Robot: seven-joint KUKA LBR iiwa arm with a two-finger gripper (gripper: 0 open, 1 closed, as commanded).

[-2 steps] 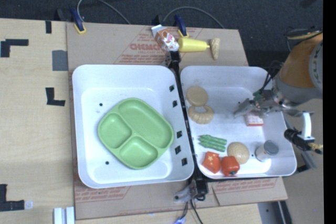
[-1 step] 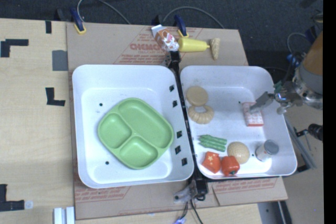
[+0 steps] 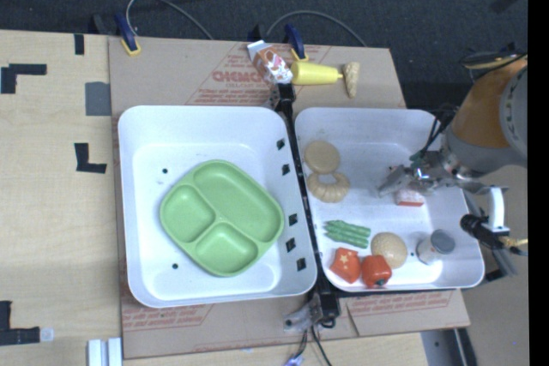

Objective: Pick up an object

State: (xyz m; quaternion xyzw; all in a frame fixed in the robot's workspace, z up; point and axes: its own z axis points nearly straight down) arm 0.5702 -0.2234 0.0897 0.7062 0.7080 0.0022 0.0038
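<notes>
The metal claw sits low in the right white bin, just above a small red-and-white flat object. Whether it grips anything cannot be told. Nearby lie a green bean bundle and a round tan bun.

Red print on cardboard sheet
Read roughly as "CHEMCO", upside down, beside a red diamond outline above the left bin; too blurred to confirm letters. No other lettering legible.
</notes>
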